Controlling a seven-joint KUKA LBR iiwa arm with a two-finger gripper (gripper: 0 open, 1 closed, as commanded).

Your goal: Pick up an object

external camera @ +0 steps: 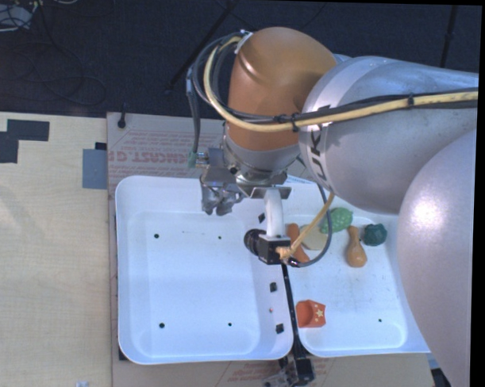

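My gripper [218, 202] hangs over the far part of the left bin [122, 272], near its back wall, with nothing visible under it. The loose objects all lie in the right bin [404, 339]. An orange stick-like piece [298, 245] rests near the divider, partly behind the yellow cable. Beside it are a green lump [337, 221], a small teal lump [375, 234] and a tan pear-shaped piece [356, 250]. An orange-red block with a star [310, 313] sits near the front of that bin, close to the divider.
The big grey arm and its orange band cover the back right of the right bin. The two bins meet at a dark seam [282, 309]. Cardboard [149, 150] lies under the bins, and pale bench surface [41, 261] stretches to the left.
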